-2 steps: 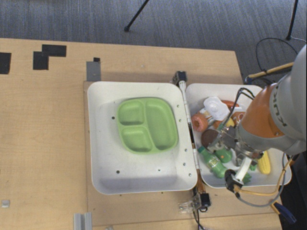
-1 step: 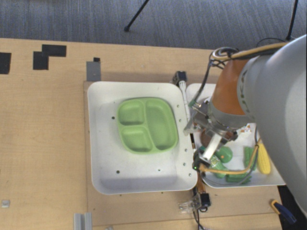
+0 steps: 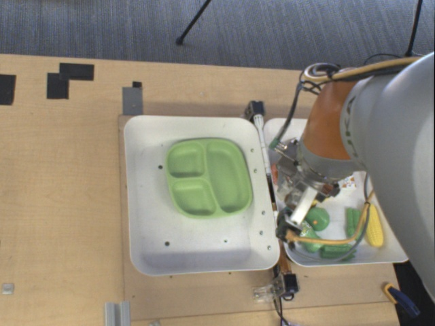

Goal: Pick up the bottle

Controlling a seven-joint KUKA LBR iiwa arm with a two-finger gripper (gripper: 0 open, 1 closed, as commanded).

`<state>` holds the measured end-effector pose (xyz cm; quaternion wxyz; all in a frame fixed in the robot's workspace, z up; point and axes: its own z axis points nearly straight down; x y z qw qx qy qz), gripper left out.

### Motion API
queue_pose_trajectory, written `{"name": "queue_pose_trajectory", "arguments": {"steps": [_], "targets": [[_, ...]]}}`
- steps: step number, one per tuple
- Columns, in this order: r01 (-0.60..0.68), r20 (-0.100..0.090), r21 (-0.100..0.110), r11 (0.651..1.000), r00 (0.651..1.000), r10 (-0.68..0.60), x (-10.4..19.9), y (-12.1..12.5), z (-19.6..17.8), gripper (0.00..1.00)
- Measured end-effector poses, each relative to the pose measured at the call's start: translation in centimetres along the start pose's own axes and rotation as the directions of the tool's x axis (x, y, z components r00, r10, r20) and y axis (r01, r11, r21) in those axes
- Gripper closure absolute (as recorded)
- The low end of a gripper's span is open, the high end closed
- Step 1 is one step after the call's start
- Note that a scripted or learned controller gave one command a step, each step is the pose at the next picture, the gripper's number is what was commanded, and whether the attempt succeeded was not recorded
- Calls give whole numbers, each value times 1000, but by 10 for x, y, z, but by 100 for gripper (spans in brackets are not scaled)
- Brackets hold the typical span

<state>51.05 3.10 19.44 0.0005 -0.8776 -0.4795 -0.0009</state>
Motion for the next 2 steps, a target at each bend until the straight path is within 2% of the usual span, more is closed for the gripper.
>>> {"name": "queue_pose_trajectory", "arguments": {"steps": [1, 2], "targets": [[-102, 1, 2, 995, 995, 102, 38, -53, 10, 100], [134, 1, 2, 991, 991, -134, 112, -101, 7, 100]]}}
